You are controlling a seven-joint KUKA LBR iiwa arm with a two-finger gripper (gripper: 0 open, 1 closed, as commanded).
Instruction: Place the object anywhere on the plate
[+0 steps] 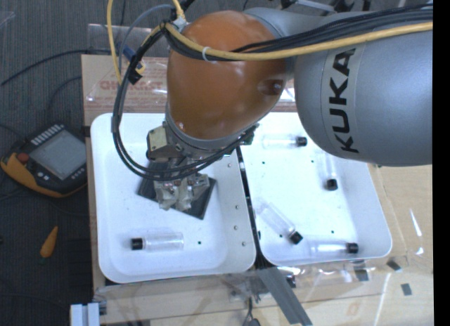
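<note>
A dark, flat square plate [202,202] lies in the middle of the left white bin [112,198]. My gripper [176,192] hangs low right over the plate's left part, under the orange wrist band, which hides the plate's far side. A clear vial with a black cap [156,242] lies on its side near the left bin's front edge, apart from the plate and the gripper. Whether anything sits in the gripper cannot be seen.
The right bin [365,205] holds several more clear black-capped vials, such as one at the back [283,140] and one at the front [330,248]. A teach pendant [53,159] and an orange tool [48,242] lie on the floor to the left.
</note>
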